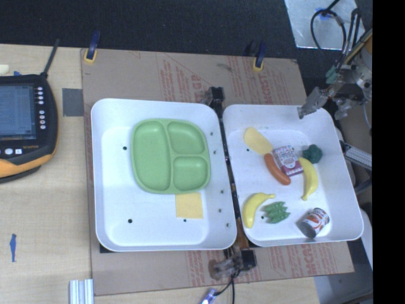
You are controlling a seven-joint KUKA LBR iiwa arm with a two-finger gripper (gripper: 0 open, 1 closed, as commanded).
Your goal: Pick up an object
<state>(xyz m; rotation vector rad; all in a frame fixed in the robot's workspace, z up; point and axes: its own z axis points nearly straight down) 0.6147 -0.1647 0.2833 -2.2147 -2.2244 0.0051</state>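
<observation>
two shallow white bins sit side by side on a brown cardboard sheet (190,75) clipped to a pale wooden bench (44,233), dark floor beyond. the left bin (107,170) holds a green divided plate (169,155) and a yellow cheese slice (189,205). the right bin (342,170) holds two bananas (255,206), a hot dog (276,169), a small can (314,221) and other toy foods. the gripper (314,103) hangs over the right bin's far rim, gripping nothing; whether it is open cannot be told. a teach pendant (22,122) rests at left.
</observation>
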